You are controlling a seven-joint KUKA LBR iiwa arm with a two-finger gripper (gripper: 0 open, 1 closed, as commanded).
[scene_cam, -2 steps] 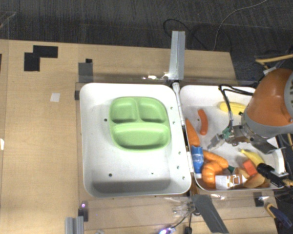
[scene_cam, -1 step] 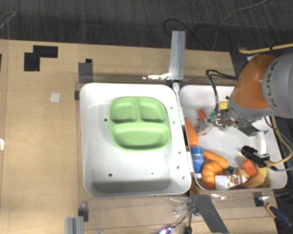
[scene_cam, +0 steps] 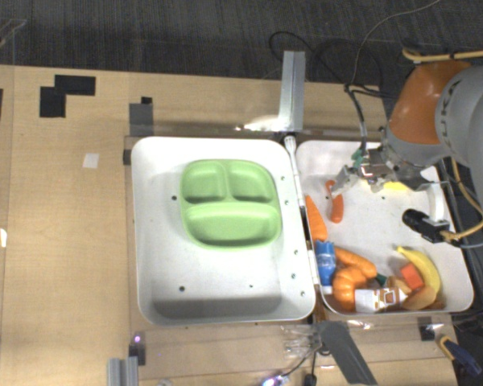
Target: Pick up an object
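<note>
While claw hovers close, sausage seemingly lies near-vertical.

One fixed camera looks down at a slant from above the worktop, taking in both white bins whole; dark floor lies at the far edge.

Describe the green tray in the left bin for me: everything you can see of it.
The green tray is a pale green, plastic-looking divided plate with rounded corners and three compartments: two smaller ones on the far side and one long one nearer the camera. All three look bare. It lies flat, face up, in the far half of the left bin, slightly skewed to the walls. Only the bin floor touches it.
</note>
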